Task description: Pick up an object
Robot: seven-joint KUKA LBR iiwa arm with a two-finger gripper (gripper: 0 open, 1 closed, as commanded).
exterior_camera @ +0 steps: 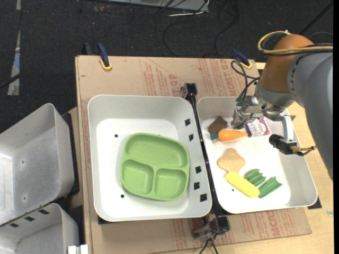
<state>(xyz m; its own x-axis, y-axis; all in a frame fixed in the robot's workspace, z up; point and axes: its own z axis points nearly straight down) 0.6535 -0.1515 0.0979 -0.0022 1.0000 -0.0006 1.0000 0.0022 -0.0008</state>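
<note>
- I see a brown table (143, 73) on dark carpet (47, 20).
- The carrot (232, 135) lies just below my hand (242, 117); I cannot tell its opening.

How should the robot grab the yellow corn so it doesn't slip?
Probably from straight above, pinching the corn across its narrow middle. It lies flat and slanted in the right bin, with the green beans touching one long side, so fingers should turn to match its slant.

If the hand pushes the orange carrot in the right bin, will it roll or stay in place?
The carrot looks rounded and tapered, so it would probably roll, curving toward its thin end rather than going straight. Its smooth surface suggests stiff plastic, likely light and a little slippery. It lies close to the brown piece and the hand, so a push may bump its neighbours.
</note>
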